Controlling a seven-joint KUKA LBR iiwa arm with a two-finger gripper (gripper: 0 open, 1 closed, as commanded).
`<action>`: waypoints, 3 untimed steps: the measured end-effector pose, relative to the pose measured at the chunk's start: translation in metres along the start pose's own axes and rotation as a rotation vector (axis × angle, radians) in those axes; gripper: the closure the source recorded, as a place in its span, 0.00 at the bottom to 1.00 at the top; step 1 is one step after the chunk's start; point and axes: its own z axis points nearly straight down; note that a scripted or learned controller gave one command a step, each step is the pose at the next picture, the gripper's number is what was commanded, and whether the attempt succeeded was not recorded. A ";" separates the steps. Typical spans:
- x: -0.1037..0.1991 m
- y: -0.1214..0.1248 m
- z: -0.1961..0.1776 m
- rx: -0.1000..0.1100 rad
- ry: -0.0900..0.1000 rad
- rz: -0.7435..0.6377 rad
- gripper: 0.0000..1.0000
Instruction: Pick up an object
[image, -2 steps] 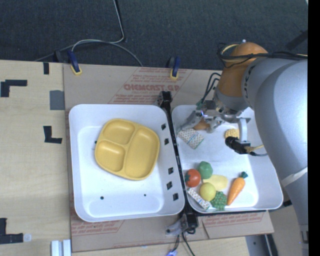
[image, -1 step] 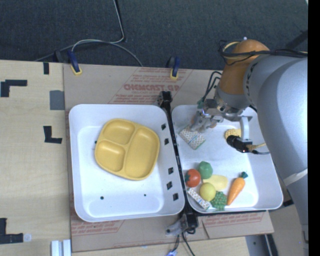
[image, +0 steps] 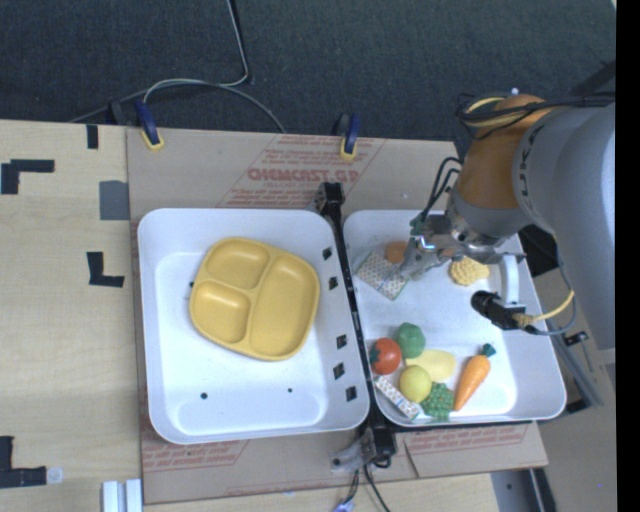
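From my remote station I log the desk first, a pale wood surface with a cardboard sheet clamped on it under both bins. Next in size, the arm, grey with its orange band, reaches in from the right over the right bin. The left bin carries one yellow divided plate, lying flat and well apart from anything else. The right bin holds the small goods: near its front a cluster of a carrot, a green vegetable, a tomato, a lemon-like yellow piece and a small broccoli, all touching or just beside one another; toward the back a speckled flat packet, an orange piece beside it, and a yellow knobbly piece. The pincer hangs low over the back of that bin, just beside the orange piece and the packet; I cannot tell how far it stands open, nor whether it has hold of anything. I judge the orange piece the likeliest target: probably light, rigid toy plastic, smooth and apt to slip, best taken across its narrow middle. The packet beside it looks thin and flat, poor to grip from above.
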 end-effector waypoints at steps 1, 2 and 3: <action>0.000 0.000 0.000 0.001 0.001 0.000 0.00; 0.004 0.038 0.036 -0.004 0.003 -0.002 0.00; 0.009 0.046 0.040 0.010 0.002 0.002 0.00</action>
